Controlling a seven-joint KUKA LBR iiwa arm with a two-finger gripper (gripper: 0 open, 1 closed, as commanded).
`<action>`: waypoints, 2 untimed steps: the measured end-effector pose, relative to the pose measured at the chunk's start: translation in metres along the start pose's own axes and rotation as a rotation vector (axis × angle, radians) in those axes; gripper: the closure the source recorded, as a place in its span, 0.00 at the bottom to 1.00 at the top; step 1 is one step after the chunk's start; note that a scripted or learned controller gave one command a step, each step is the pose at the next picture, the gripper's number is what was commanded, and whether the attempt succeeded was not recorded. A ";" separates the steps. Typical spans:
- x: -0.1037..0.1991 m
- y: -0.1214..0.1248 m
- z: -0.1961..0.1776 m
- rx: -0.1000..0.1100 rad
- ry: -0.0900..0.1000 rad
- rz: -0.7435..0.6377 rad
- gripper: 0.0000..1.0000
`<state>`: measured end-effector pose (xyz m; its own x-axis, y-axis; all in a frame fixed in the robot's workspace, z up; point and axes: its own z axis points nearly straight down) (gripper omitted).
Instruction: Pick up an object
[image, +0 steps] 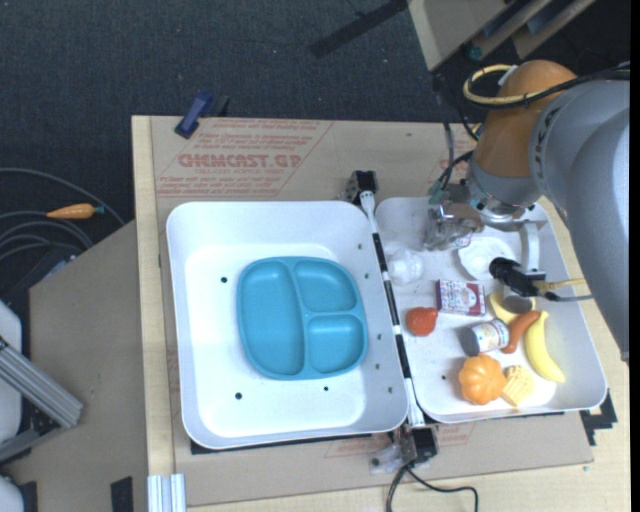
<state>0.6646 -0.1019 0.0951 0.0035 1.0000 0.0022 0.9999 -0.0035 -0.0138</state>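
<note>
Toys crowd the right bin (585, 385); gripper (447, 228) hovers upper right, state unreadable. Best descend plumb on the isolated packet (460, 296), avoiding the banana (540, 345) cluster.

The arm (560, 110) runs off the picture's right edge and covers the right bin's (590, 385) far right corner. The gripper (450, 225) is a blurred metallic cluster; its fingers cannot be made out. A clear object (405, 267) near that bin's left wall is too faint to identify.
</note>
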 end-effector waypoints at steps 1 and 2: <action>0.000 0.000 0.000 0.000 0.000 0.000 0.00; 0.000 0.001 -0.011 -0.002 0.000 0.000 1.00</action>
